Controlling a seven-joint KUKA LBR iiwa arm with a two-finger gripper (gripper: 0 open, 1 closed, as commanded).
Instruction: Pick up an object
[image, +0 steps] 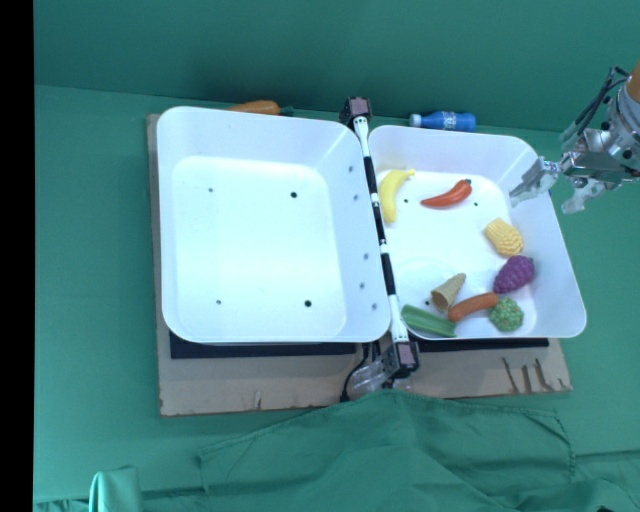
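- Nearest the camera we note a rumpled green cloth (400, 450) along the bottom edge, lapping the brown cardboard sheet (200, 395) under the bins.
- The metal two-finger gripper (555, 190) hangs at the right bin's far-right corner, over the rim. Its fingers look spread apart with nothing between them.
- We judge the step to be the approach: no object is picked yet. The next move calls for choosing one item, travelling inward over it, then descending.
- The shallow white right bin (570, 300) holds everything: a yellow plastic banana (392, 190), a red chili pepper (447, 194), a yellow corn cob (503, 236), a purple grape bunch (514, 272), a tan cone (449, 290), an orange carrot (472, 306), a green broccoli floret (506, 315) and a green cucumber (428, 321).
- Corn lies nearest the gripper and apart from its neighbours; we'd judge it the easiest target.
- The shallow white left bin (180, 200) shows only bare floor.
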